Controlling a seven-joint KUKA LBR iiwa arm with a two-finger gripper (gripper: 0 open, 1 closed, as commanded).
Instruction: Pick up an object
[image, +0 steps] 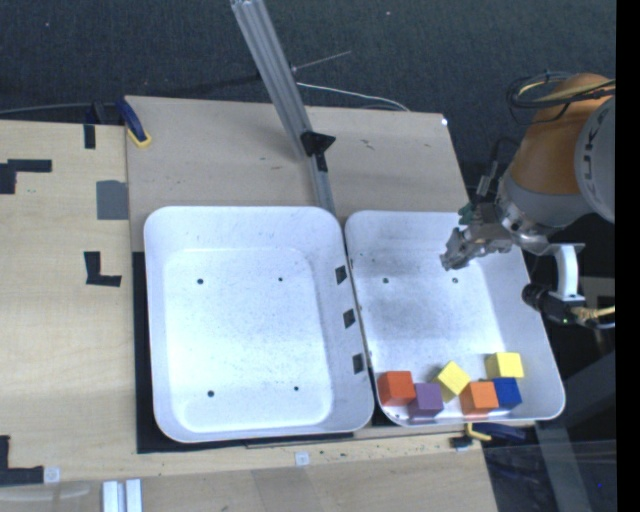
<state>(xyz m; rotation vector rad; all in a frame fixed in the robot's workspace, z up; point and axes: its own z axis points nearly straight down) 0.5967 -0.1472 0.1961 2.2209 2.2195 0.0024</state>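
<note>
You see the gripper (452, 258) at the right of the frame, over the upper part of the right bin (420, 300); whether it is open or closed cannot be told. The blocks (452, 386) sit clustered along that bin's lower edge, well apart from it. The left bin (240, 320) lies beside.

No readable text, labels, brands or numbers anywhere; black tape marks on the tabletop (60, 330) form no letters, and the blocks' faces are plain.
</note>
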